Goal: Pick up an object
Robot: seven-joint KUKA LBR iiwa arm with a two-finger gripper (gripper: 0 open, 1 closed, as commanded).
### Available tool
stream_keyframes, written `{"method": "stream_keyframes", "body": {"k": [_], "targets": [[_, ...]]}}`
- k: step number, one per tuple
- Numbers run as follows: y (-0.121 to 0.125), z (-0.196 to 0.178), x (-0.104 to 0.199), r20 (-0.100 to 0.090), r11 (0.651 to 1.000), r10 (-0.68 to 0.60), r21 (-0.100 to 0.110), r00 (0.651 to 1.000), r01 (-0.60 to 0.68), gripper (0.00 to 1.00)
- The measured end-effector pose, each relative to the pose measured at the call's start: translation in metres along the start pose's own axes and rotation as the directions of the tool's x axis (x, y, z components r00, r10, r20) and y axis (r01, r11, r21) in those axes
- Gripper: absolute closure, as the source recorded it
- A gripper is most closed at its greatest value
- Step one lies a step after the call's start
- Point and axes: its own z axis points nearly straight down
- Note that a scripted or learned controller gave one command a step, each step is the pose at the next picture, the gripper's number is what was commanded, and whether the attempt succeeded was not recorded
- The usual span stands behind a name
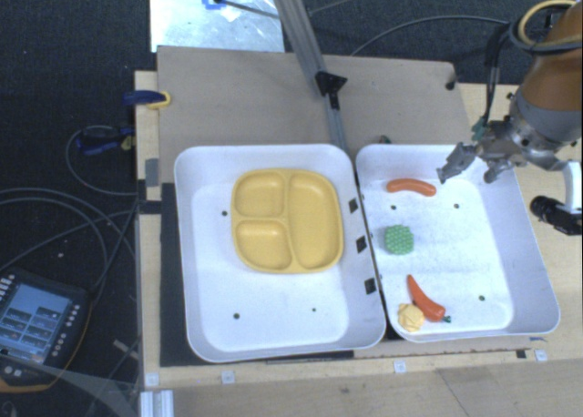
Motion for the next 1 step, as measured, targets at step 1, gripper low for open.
{"method": "stream_keyframes", "body": {"k": [1], "targets": [[0.0, -0.0001, 0.0, 0.0, 1.0, 0.0, 0.0, 1.0, 0.0, 0.0]]}}
